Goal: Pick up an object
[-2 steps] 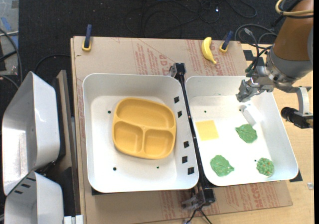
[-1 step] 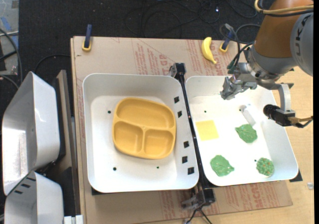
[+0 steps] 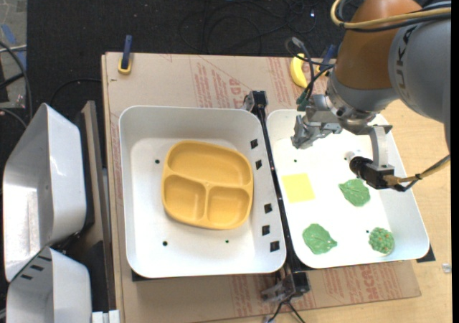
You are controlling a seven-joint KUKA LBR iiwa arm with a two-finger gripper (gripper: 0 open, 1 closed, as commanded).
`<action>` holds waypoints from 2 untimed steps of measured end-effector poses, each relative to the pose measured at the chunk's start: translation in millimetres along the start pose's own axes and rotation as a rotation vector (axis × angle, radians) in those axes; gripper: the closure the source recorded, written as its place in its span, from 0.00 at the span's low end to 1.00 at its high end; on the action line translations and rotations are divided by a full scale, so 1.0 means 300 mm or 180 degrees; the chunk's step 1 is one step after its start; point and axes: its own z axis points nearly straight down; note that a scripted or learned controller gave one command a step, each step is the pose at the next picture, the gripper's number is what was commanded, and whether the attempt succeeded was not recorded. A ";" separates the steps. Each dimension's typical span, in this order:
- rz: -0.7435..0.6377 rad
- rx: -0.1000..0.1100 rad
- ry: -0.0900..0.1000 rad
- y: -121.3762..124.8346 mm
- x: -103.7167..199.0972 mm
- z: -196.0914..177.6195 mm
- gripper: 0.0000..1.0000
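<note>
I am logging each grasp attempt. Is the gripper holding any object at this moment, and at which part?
Nothing is held. The gripper hangs above the bare back of the right bin, with no object between its fingers; the yellow square lies apart.

Right bin's (image 3: 412, 232) far corner perhaps behind arm (image 3: 387, 49)

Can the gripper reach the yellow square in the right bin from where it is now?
Probably yes. The gripper hangs over the far part of the right bin, and the yellow square lies flat just nearer the camera. Nothing rests on it, and the green pieces lie apart from it.
</note>
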 end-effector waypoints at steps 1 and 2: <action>-0.0001 0.0000 0.0000 -0.016 0.146 0.001 1.00; -0.0005 0.0002 0.0000 -0.037 0.326 0.036 1.00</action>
